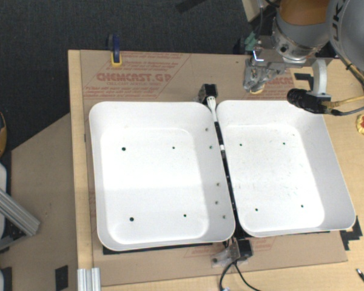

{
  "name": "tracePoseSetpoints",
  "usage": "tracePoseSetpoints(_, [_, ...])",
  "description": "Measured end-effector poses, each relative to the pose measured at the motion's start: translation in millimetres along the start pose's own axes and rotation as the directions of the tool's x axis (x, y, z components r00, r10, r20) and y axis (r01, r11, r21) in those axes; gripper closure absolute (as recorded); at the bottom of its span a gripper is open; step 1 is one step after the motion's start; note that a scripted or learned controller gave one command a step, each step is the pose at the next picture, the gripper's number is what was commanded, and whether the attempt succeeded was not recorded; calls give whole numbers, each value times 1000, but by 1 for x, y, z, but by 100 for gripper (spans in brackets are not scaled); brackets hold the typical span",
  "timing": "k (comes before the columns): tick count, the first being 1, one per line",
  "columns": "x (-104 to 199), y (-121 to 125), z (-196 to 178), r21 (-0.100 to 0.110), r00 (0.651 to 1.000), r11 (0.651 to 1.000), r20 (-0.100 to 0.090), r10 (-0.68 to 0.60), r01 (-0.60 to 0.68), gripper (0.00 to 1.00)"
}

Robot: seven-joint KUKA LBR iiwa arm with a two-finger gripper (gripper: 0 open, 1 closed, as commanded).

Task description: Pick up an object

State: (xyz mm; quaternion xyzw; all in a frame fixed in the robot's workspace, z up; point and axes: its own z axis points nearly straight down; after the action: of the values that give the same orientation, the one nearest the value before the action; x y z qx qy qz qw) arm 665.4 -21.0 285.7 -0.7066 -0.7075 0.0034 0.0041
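Note:
My gripper hangs beyond the far left corner of the right bin, over the brown board and outside the bin's rim. The arm's orange band sits right above it at the top of the view. The left bin lies beside the right one, and the two touch along a dark seam in the middle. Both bin floors show bare white plastic with a few small dark dots. I see nothing hanging under the gripper.
The bins rest on a brown board with red print. A blue clamp stands at its far left edge. A black clip holds the seam at the far end and another clip holds it at the near end. A metal rail lies at the left.

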Motion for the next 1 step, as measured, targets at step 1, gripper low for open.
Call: tracePoseSetpoints(1, [1, -31, -36, -10, 1000, 1000, 0, 2, -2, 100])
